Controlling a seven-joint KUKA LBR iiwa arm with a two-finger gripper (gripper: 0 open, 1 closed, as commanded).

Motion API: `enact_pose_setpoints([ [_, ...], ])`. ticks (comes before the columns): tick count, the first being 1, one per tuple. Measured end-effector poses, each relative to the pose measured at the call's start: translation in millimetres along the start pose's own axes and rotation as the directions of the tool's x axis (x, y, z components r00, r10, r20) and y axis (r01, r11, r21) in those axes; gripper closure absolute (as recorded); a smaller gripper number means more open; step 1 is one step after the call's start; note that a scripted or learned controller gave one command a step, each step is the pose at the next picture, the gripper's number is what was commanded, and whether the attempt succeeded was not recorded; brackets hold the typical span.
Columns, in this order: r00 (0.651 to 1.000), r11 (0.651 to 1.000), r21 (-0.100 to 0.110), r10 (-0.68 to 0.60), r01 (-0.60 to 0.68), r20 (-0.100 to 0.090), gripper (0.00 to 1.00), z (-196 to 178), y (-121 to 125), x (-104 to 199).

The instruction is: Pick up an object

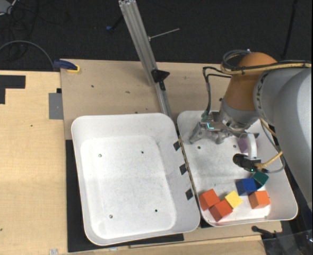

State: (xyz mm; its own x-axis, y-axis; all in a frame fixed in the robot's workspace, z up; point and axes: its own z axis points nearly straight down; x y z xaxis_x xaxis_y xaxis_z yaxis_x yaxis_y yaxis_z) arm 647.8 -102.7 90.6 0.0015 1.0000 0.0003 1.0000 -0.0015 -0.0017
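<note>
The pale wooden surface [24,142] stretches away on the left, bare apart from a few dark patches near its far edge. Next comes the left bin [125,177], a wide white tray with rounded corners; its near rim reaches almost to the front edge of the surface, and its right rim touches the right bin [191,122] along a seam marked by small black clips. A slanted aluminium rail [142,44] rises from behind that seam toward the top.

In the right bin the far and middle floor lies open, while the blocks crowd the near right corner. A red-orange block [209,198] sits closest to the seam, with a red block [220,210] just in front of it by the near rim. A yellow block [233,200] touches that red one. Behind it stands a blue block [246,186], with a green block [261,178] at its right and an orange block [259,199] nearest the right rim. A small purple piece [243,142] lies farther back, under the arm.

The pincer [214,133] hangs over the far part of the right bin, near the back rim and well apart from the block cluster; whether it is spread or closed cannot be told, and nothing is visibly between its tips. The grey arm [289,116] with its orange band [249,68] covers the bin's far right side.
</note>
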Motion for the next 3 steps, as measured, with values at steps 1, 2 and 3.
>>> enact_pose_setpoints([
  [1, 1.0, 1.0, 0.0, 0.006, -0.006, 0.0, 1.0, -10.0, -0.3, -2.0],
  [2, 1.0, 1.0, -0.001, 0.0, 0.0, 0.001, 1.0, -3.6, 2.9, 0.2],
  [3, 1.0, 1.0, 0.0, 0.005, -0.005, 0.003, 1.0, 0.0, -18.1, -104.7],
])
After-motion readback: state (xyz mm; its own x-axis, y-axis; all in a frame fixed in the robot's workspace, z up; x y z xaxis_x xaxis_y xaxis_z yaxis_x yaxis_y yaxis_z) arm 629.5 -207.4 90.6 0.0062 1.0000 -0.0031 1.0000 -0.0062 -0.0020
